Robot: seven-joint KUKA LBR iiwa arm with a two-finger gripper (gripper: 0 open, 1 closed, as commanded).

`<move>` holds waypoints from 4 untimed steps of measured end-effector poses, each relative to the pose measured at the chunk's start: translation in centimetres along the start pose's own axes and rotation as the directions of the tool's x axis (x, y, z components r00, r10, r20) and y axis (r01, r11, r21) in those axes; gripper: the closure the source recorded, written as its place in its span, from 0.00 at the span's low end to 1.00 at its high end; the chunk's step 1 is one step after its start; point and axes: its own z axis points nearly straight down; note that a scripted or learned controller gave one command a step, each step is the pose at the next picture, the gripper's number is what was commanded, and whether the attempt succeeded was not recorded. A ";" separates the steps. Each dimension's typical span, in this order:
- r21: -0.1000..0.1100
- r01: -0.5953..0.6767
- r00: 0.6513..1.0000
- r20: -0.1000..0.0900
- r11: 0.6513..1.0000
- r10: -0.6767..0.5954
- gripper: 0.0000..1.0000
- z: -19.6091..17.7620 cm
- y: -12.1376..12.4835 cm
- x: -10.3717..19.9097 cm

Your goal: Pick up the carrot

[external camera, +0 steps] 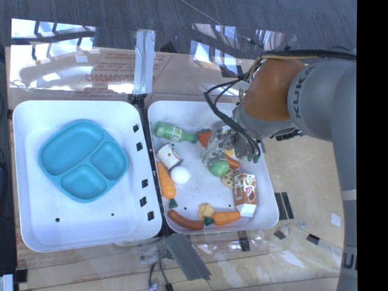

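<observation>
We find the gripper (223, 150) low in the right bin (267, 190), among toy food near a green bottle (174, 132); whether it is spread or pinching, we cannot tell. One carrot (166, 182) lies along the left wall beside an egg (180, 175), another carrot (225, 217) near the front wall beside a sausage (185, 221). We judge a clean, centred descent is needed. The left bin (36, 223) holds a blue divided plate (83, 159); cardboard lies behind.

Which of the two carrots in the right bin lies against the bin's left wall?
The carrot beside the white egg lies lengthwise along the left wall. The other carrot lies along the near wall, beside the sausage.
</observation>
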 end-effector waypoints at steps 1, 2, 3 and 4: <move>0.000 0.351 0.936 0.002 0.936 -0.351 1.00 -1.3 -2.3 -0.2; -0.002 0.667 0.745 0.001 0.745 -0.667 1.00 -3.5 3.6 6.6; 0.009 0.797 0.604 0.006 0.604 -0.797 1.00 -17.8 -2.0 -5.2; -0.007 0.963 0.271 0.002 0.271 -0.963 1.00 -7.0 -1.8 -4.1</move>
